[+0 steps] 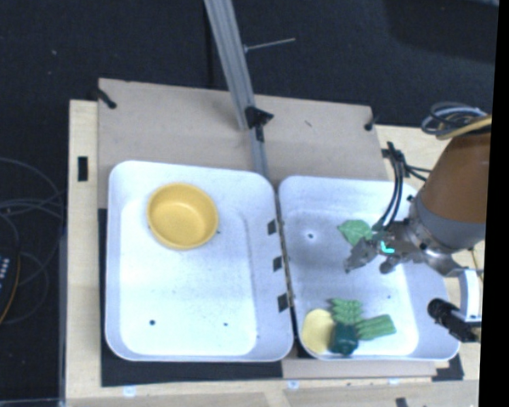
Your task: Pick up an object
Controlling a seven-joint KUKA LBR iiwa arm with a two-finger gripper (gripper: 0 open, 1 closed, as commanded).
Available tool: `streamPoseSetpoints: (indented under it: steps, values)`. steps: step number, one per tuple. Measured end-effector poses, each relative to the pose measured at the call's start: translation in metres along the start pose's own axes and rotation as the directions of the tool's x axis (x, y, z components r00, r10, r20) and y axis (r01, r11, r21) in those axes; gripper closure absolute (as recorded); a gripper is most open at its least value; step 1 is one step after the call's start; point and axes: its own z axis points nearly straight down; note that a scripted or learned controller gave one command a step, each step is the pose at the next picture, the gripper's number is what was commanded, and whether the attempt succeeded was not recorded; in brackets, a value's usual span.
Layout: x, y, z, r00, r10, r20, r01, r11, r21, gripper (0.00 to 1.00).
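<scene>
Fingers (pixel 353 261) of the gripper (pixel 372 259) spread open, holding nothing, at right of centre over the right bin (pixel 323 202); a green toy (pixel 353 231) lies just above. No writing is readable.

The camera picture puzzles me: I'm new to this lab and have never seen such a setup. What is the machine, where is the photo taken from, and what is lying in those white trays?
The photo comes from one fixed camera above the bench, looking down at a slant. The grey and orange shape at the right is a robot arm; its gripper, the two-finger tool it picks things up with, hangs over the right bin. Close beside the gripper lies a small light green object; I can't tell whether they touch. At that bin's near edge sit a yellow object, a dark teal object and a green leafy-looking toy, bunched together. The left bin holds a yellow bowl. Nothing is visibly held.
</scene>
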Motion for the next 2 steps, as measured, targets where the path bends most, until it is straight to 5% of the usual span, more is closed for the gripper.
streamPoseSetpoints:
  steps: [1, 2]
  values:
    - [0.0, 0.0, 0.0, 1.0, 0.0, 0.0, 0.0, 1.0, 0.0, 0.0]
    - [-0.006, 0.001, 0.061, 1.0, 0.001, 0.0, -0.001, 1.0, 0.006, 0.0]
